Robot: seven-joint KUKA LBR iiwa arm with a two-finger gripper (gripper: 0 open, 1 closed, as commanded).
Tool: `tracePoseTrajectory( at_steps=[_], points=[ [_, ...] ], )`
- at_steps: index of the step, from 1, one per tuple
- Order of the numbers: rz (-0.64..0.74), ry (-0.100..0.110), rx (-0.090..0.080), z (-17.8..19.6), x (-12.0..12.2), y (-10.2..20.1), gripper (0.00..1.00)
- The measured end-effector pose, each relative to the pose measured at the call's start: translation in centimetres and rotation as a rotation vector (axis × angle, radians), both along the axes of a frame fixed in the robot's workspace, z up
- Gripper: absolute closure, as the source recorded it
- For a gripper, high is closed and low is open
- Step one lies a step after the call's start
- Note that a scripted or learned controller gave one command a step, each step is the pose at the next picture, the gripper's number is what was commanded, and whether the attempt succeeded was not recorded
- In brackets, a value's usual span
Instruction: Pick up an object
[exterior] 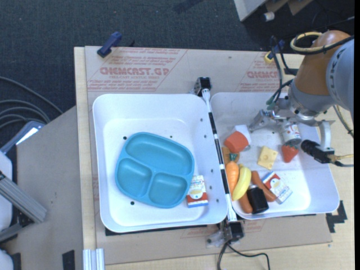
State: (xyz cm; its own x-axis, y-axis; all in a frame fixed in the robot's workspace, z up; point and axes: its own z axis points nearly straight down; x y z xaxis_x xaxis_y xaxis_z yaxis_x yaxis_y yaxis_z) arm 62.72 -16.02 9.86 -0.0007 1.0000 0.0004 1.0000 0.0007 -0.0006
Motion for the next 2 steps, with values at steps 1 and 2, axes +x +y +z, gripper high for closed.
tracePoseTrajectory(
  at_steps=[1, 2],
  points=[
    [0.002, 0.002, 0.007, -1.4, -2.1, -0.3, 0.0],
    [0.001, -0.002, -0.001, -1.3, 4.0, 1.1, 0.0]
  ],
)
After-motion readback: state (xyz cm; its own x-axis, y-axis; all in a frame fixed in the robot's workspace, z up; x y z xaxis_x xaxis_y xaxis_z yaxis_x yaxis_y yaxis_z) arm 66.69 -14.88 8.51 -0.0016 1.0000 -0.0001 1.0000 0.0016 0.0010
